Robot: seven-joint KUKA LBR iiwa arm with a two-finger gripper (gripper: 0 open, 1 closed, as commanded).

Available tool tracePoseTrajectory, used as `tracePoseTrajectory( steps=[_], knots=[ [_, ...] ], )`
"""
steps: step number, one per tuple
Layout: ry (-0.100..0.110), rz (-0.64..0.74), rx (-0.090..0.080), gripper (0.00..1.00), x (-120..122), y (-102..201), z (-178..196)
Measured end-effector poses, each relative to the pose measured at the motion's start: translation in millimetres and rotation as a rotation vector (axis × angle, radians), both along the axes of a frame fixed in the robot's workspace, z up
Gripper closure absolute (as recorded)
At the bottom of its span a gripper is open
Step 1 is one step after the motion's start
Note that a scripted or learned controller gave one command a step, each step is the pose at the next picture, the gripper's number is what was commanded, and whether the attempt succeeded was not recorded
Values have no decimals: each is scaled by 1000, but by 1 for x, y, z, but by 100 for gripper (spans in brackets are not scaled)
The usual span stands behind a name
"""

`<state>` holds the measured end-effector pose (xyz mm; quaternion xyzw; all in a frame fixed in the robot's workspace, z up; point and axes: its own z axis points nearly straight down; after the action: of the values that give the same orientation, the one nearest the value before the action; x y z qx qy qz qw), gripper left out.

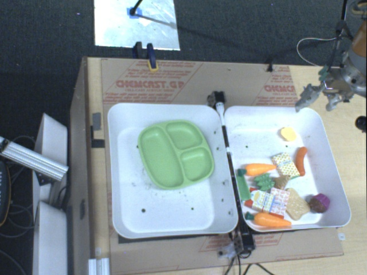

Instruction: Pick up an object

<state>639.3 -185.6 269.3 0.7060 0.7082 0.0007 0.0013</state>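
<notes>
We see the pincer (319, 96) hanging over the right bin's (327, 136) far right corner, fingers spread wide, gripping nothing. Nearest below lies a yellow piece (288, 134); farther down sit carrots (259, 168), a sausage (300, 160), crackers (296, 204) and a purple ball (319, 202). The left bin (123, 153) holds a green tray (175, 153).
</notes>
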Motion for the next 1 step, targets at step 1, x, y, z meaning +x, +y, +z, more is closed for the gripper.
tracePoseTrajectory(
  steps=[1],
  knots=[
    [5,-2,2,0,-9,4,-137]
  ],
)
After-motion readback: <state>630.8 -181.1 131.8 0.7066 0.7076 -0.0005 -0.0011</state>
